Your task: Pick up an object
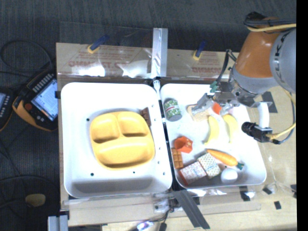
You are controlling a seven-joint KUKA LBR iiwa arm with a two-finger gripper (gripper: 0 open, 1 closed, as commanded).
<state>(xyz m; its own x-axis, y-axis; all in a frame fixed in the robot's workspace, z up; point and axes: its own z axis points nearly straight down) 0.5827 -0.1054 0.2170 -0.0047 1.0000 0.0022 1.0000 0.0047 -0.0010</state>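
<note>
Gripper (215, 105) fingertips indistinct amid clutter above banana (212, 129), right bin (257, 170).

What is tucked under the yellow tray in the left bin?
A brown thing pokes out at the upper right corner of the yellow tray. The tray covers the rest, so I cannot tell what it is.

A divided tray (122, 138) lies in the left bin (72, 129). In the right bin (255, 172), a can (172, 109) sits at ten o'clock, bananas (219, 128) centre, a carrot (222, 157) and cartons (199, 169) at six.
</note>
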